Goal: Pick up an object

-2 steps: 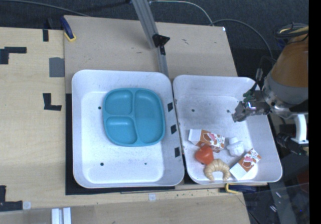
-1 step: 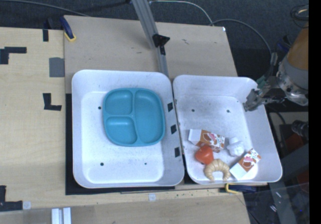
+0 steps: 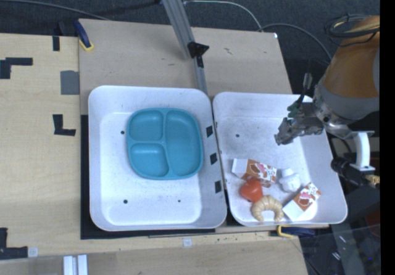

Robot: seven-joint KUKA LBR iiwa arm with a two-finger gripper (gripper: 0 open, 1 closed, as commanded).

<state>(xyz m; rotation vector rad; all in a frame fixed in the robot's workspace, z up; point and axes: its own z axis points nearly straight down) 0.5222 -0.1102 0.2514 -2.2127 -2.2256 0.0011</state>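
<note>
The right bin point(image 3: 259, 113) holds several small items near its front: a red tomato-like piece point(image 3: 251, 191), a tan croissant point(image 3: 267, 207), an orange and white carton point(image 3: 261, 172), a small white object point(image 3: 289, 179) and a second orange and white box point(image 3: 305, 198). My gripper point(image 3: 285, 134) hangs over the right bin's middle right, behind those items and apart from them. Nothing shows between its dark fingers. The arm's orange band point(image 3: 353, 67) rises at the right edge.
The left bin point(image 3: 105, 206) holds a teal divided plate point(image 3: 165, 143). A grey metal pole point(image 3: 176, 8) slants down to the seam behind the bins. The wooden bench point(image 3: 37, 144) extends left, with cables on the dark floor behind.
</note>
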